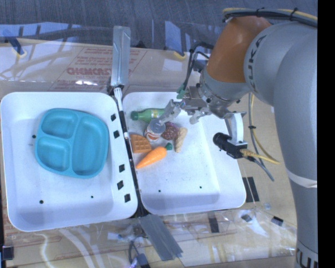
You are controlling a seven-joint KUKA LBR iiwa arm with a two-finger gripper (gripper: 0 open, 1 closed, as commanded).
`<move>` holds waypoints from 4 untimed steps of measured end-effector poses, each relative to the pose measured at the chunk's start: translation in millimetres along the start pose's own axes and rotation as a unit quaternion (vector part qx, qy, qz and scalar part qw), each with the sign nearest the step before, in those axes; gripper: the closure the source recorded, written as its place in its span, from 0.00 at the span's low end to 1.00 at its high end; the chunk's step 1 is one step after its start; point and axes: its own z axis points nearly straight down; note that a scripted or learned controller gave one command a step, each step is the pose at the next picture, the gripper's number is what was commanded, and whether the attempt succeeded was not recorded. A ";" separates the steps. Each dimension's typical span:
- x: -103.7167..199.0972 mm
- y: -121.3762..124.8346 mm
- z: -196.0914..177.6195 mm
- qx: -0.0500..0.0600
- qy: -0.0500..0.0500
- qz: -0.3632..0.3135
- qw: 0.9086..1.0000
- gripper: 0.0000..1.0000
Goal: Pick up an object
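The pincer (pixel 184 112) is hovering with fingers spread wide over the right bin (pixel 212 188), where one green bottle (pixel 145 115), one carrot (pixel 152 157), one waffle (pixel 139 143) are lying. One blue plate (pixel 71 142) is sitting in the left bin (pixel 22 205).

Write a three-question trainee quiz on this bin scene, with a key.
1. True or false: the blue divided plate lies in the right bin.
2. Which item lies nearest the divider between the bins: A) carrot, B) green bottle, C) waffle?
3. Over which bin is the gripper?

Key: 1. False, it lies in the left bin. 2. C. 3. The right bin, above the pile of toy food.
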 end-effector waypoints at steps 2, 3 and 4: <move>-9.5 -36.3 119.1 -0.011 -0.001 -0.131 0.991 0.00; -3.4 -80.4 119.9 -0.011 -0.002 -0.139 0.990 0.00; -32.9 22.2 118.4 -0.011 -0.003 -0.160 0.987 0.00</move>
